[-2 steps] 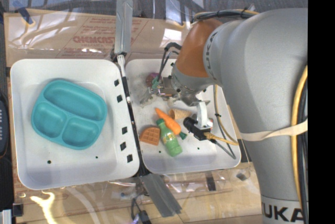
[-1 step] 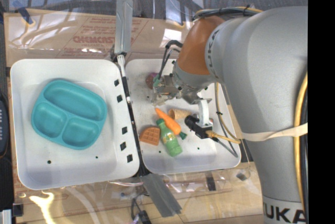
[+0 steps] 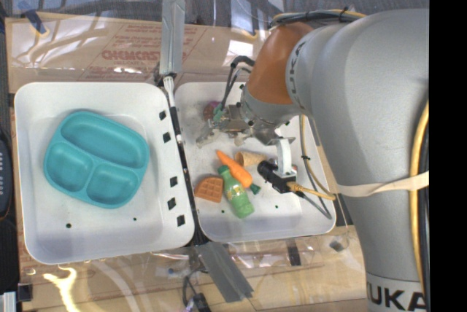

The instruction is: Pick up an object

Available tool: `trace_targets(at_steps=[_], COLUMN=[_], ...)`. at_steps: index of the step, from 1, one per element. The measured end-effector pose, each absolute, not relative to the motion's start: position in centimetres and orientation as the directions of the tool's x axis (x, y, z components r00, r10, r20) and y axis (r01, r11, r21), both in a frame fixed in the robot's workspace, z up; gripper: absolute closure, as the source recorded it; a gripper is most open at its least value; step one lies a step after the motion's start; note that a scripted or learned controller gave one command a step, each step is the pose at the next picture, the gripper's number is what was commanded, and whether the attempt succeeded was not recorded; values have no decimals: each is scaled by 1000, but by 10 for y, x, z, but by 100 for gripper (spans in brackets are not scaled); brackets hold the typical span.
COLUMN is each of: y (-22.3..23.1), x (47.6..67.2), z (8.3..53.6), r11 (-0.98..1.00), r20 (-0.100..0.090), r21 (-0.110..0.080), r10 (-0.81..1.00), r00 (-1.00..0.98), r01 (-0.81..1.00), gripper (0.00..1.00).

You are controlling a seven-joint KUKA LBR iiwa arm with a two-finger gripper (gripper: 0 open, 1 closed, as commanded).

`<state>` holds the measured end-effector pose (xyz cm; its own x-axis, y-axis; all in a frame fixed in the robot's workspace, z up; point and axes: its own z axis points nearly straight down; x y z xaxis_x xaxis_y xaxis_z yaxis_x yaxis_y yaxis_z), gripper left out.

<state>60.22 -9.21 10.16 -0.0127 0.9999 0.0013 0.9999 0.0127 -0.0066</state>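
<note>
- While the arm [image 3: 350, 70] reaches in from the right, the bench carries two shallow white bins side by side; the right bin [image 3: 314, 219] serves as landmark for all positions below.
- Left bin [image 3: 44, 223]: touching the right bin's left wall along a hinged strip. It holds a teal divided plate [image 3: 96, 157], three compartments, lying flat and well apart from the right bin.
- Waffle piece [image 3: 209, 189]: orange-brown, square-gridded, on the right bin's floor near its left wall, toward the front.
- Carrot [image 3: 234, 167]: orange, lying at a slant near the right bin's centre, just above the waffle piece.
- Green bottle [image 3: 238, 200]: lies on its side just beside the carrot, toward the right bin's front edge; the two appear to touch.
- Cone-shaped tan piece [image 3: 250, 157]: just right of the carrot's upper end.
- Small dark reddish item [image 3: 211, 111]: near the right bin's back wall; too small to identify.
- Gripper [image 3: 232, 121]: low over the back half of the right bin, under the orange wrist band. Cannot tell how its tips stand; the metal parts blur together. Nothing visibly held.
- Carrot, bottle, waffle all lie apart from the gripper, on the front side of it.
- Black-and-white fitting [image 3: 281, 166] with cable: right of the cone, over the right bin's floor.
</note>
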Motion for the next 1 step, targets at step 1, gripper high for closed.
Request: trace_targets(at_steps=[1], y=[-93], x=[597], z=[91], r11=[8], r20=[0], r21=[-5], r10=[1000], r00=[-8], r01=[1000], gripper=[0])
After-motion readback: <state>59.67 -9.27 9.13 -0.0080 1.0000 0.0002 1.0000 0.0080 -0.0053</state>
